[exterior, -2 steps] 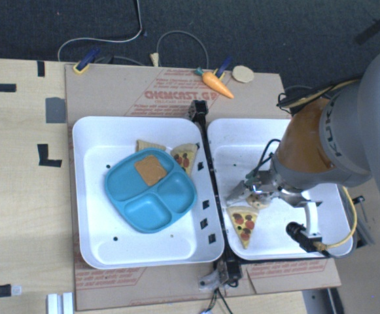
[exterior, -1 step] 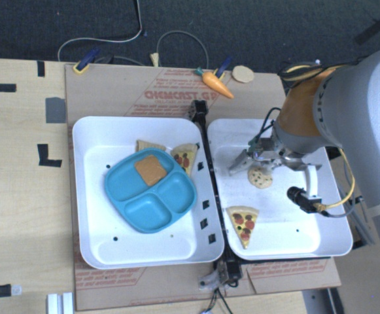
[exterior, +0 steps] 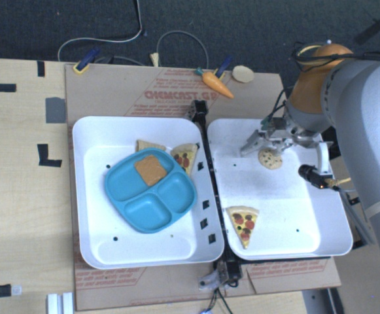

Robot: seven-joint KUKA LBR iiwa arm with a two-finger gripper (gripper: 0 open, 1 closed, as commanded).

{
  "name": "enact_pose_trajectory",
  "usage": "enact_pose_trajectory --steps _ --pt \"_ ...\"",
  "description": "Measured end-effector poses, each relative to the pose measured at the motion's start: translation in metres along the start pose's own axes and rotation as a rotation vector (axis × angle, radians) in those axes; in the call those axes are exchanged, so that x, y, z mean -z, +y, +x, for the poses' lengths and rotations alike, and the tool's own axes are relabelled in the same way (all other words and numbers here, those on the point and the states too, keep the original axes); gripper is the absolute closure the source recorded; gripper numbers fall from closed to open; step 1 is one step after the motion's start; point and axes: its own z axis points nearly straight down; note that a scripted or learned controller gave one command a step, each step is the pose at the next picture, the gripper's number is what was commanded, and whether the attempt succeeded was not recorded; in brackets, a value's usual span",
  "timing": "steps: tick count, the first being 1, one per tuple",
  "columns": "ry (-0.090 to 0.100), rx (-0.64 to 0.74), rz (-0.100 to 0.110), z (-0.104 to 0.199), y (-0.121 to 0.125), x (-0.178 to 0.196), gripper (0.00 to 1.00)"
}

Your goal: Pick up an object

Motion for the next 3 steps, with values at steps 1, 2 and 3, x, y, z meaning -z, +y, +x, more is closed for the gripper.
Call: enact_pose_trajectory --steps 1,2,3 --pt "0.001 0.000 0.003 -0.026 0.022 0.000 0.00" --pt "0.001 -0.003 0.003 -0.060 -0.014 0.008 0.00" --pt "0.001 0.000 0.006 -0.055 0.020 0.044 0.00"
